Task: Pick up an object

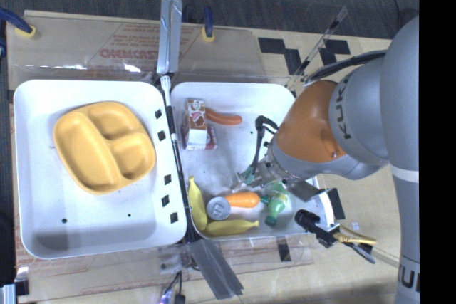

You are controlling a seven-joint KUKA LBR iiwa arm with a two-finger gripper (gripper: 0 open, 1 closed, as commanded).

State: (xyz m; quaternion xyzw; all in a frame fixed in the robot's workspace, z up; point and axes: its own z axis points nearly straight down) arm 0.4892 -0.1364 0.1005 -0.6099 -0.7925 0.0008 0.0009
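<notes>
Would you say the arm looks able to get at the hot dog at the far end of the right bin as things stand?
Probably yes. The hot dog lies alone on bare bin floor, apart from the small carton beside it, with nothing on top. The arm hangs over the same bin, nearer the carrot.

Yellow divided plate point(104, 144) in left bin point(35, 224)

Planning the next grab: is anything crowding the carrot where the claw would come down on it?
Yes. The carrot lies packed among a silver can, a banana and a green bottle, directly below the claw.
</notes>
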